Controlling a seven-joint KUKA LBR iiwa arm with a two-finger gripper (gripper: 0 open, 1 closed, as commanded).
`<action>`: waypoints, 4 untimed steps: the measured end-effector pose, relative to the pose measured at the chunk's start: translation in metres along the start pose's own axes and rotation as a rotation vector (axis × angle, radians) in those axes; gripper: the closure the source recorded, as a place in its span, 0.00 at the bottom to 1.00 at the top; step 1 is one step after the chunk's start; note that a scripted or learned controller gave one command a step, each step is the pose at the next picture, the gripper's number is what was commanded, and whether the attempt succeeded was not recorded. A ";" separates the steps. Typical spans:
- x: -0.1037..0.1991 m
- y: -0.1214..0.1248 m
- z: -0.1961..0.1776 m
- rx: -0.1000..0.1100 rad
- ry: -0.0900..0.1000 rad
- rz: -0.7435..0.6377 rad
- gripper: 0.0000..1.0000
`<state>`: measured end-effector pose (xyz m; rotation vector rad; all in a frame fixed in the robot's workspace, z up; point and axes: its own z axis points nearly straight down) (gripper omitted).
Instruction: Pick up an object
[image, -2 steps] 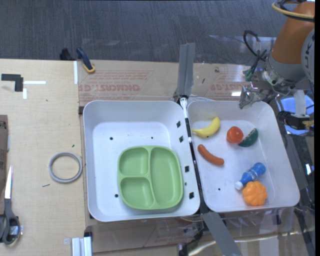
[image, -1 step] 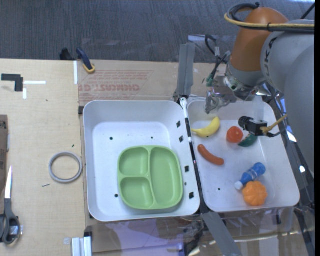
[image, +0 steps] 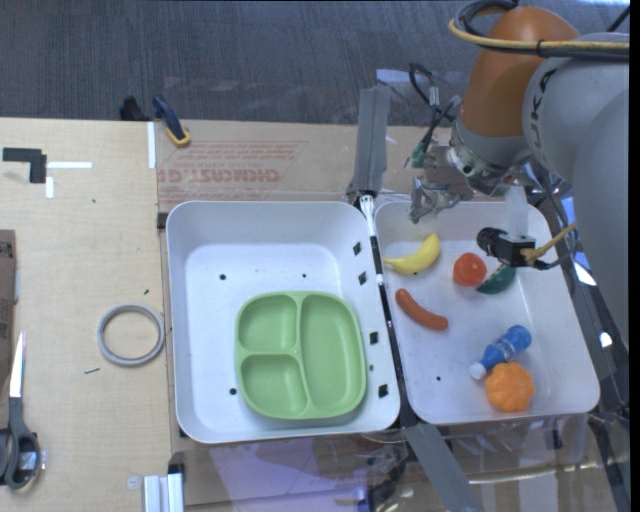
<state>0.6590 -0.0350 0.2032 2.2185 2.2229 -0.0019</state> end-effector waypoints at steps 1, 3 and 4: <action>-0.045 0.000 -0.019 0.000 0.000 0.005 1.00; -0.112 0.000 -0.022 -0.001 -0.001 0.004 1.00; -0.111 0.000 -0.021 -0.001 -0.001 0.003 0.00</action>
